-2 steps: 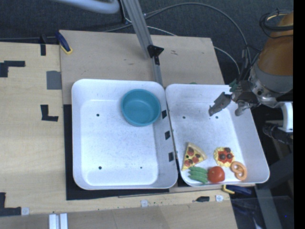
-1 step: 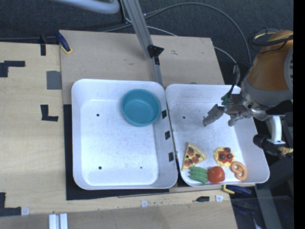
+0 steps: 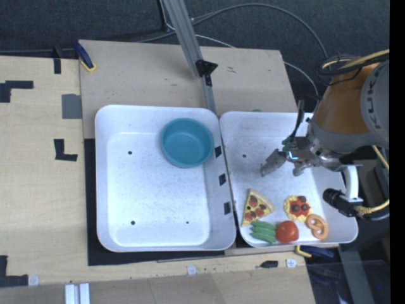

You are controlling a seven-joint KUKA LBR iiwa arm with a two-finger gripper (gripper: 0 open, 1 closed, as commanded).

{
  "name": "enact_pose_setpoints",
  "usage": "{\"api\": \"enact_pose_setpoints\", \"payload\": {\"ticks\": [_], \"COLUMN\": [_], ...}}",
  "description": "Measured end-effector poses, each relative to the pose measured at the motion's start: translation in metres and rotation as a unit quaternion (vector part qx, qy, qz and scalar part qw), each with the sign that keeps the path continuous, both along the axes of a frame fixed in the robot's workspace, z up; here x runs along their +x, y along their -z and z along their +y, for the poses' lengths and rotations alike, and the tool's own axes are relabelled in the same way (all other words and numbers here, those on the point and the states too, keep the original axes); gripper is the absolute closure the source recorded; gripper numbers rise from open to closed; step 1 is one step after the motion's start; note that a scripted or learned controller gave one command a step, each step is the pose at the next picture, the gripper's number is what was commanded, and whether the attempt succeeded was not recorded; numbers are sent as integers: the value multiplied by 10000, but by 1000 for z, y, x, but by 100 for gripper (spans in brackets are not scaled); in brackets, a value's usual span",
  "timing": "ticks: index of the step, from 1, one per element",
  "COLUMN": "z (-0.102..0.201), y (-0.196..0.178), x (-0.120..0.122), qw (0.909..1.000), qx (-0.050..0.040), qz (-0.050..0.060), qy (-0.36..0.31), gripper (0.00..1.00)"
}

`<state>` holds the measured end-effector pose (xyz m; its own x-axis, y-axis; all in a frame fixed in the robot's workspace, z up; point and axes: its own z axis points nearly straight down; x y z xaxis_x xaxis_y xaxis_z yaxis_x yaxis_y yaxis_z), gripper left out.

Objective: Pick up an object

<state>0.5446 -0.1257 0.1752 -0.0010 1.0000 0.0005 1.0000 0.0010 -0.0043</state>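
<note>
In the right bin (image 3: 253, 138), several toy foods lie along the near edge: a pizza slice (image 3: 256, 206), a green vegetable (image 3: 262, 232), a red tomato (image 3: 287, 232), a round yellow pastry with red dots (image 3: 297, 206) and a pretzel (image 3: 316, 225). A blue bowl (image 3: 186, 142) sits upright at the back of the left bin (image 3: 126, 195). My gripper (image 3: 283, 166) hangs over the middle of the right bin, behind the pizza slice and the pastry. It is open, with nothing between its fingers.
A grey metal pole (image 3: 186, 37) slants in from the top and ends at the ridge between the two bins. Cables (image 3: 304, 62) run over the bench behind the right bin. The arm's body (image 3: 354, 113) covers the right bin's right edge.
</note>
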Motion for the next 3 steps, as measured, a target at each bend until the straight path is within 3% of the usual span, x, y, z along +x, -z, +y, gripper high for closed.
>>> {"api": "enact_pose_setpoints", "payload": {"ticks": [1,2,3], "z": [-5,-4,-3], "y": [59,46,-16], "x": [5,6,5], "qw": [10000,10000,10000], "qx": [1,-1,-6], "qz": [9,-16,-44], "qy": [3,-1,2], "gripper": [0,100,100]}}
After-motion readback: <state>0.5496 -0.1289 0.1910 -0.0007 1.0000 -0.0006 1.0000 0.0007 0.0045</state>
